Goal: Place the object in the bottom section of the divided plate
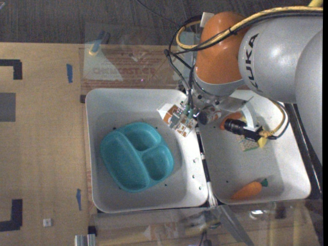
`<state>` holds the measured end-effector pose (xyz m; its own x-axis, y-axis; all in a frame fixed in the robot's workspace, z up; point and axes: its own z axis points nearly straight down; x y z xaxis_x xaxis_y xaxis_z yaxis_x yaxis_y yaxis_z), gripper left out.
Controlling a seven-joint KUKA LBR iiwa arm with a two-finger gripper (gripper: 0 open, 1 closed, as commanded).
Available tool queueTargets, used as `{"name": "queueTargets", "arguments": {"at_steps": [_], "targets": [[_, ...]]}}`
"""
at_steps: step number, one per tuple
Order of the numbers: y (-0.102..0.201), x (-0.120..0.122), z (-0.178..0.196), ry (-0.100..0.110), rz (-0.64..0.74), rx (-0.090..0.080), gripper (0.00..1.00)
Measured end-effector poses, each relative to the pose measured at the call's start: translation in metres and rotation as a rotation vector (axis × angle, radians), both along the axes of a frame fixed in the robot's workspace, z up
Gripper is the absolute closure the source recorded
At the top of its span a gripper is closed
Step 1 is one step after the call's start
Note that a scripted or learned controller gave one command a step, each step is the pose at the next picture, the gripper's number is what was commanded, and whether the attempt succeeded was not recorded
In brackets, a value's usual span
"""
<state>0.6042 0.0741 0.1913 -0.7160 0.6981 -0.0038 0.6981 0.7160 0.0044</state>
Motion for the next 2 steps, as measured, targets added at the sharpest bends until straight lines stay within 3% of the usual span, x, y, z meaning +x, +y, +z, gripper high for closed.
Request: {"name": "queueTargets", "arguments": {"at_steps": [1, 2], "targets": [[0.084, -0.004, 0.001, 0.0, 0.116, 0.0, 1.0], [0.147, -0.027, -0.022, 0.005, 0.311, -0.001, 1.0]]}}
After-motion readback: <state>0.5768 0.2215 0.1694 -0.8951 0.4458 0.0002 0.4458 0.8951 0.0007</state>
